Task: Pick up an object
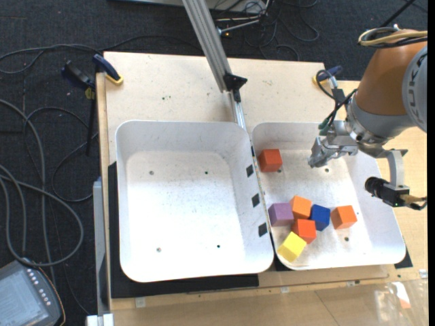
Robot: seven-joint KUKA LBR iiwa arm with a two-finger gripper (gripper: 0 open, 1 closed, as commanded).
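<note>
Several coloured blocks lie in the right bin point(380, 250). An orange-red block point(271, 159) sits alone near the bin's back left. Toward the front, a purple block point(281, 213), an orange block point(301, 206), a blue block point(320, 216), a red-orange block point(305, 229) and a yellow block point(292, 246) are packed together, with another orange block point(344, 216) just to their right. My gripper point(319, 156) hangs over the back of the right bin, to the right of the lone orange-red block and apart from it. Nothing shows between its fingers.
The left bin point(136, 250) stands beside the right one, with black tabs along the shared wall. A slanted metal bar point(207, 36) runs from the top down to the bins' back junction. Clamps sit at the bench's back corners. Cables lie on the floor to the left.
</note>
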